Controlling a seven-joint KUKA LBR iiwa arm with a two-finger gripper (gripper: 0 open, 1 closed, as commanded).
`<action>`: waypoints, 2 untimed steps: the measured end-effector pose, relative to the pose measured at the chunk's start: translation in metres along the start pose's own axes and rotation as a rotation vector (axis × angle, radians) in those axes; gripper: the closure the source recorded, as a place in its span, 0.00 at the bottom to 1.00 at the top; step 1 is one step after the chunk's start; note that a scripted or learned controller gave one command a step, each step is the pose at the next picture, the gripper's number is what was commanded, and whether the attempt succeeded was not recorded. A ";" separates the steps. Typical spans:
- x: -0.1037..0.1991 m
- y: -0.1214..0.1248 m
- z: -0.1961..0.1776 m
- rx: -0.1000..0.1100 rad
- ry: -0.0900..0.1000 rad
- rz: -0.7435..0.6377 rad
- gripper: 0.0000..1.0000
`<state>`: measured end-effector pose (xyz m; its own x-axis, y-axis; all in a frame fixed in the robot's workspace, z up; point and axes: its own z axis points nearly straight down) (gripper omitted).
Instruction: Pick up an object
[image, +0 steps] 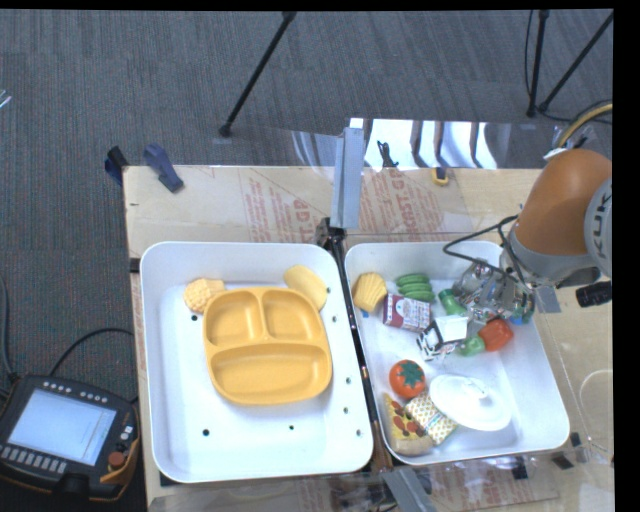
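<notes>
My gripper (482, 300) reaches into the right bin (545, 395) from the right and hangs low over its back right part. Right under and around it lie a red pepper (497, 334), a small green piece (452, 299) and a white and black item (445, 335). The wrist and cables hide what lies directly beneath the gripper. Further left in the same bin sit a red carton (404, 312), a green pod (414, 286) and a yellow ridged piece (370, 292). Nearer the front are a tomato (407, 378), a white plate (470, 401) and a pizza slice (404, 427).
The left bin (170, 400) holds a yellow divided tray (267, 343), a yellow corn piece (203, 294) and a yellow lemon-like piece (306, 285). A grey post (347, 185) stands behind the gap between the bins. A teach pendant (65, 430) lies at the lower left.
</notes>
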<state>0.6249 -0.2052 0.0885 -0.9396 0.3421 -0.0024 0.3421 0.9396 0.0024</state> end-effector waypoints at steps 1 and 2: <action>0.045 0.012 0.001 0.001 0.002 0.097 0.00; 0.078 0.064 0.001 0.003 0.004 0.326 0.00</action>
<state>0.5735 -0.1185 0.0872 -0.7805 0.6252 0.0021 0.6252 0.7805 -0.0001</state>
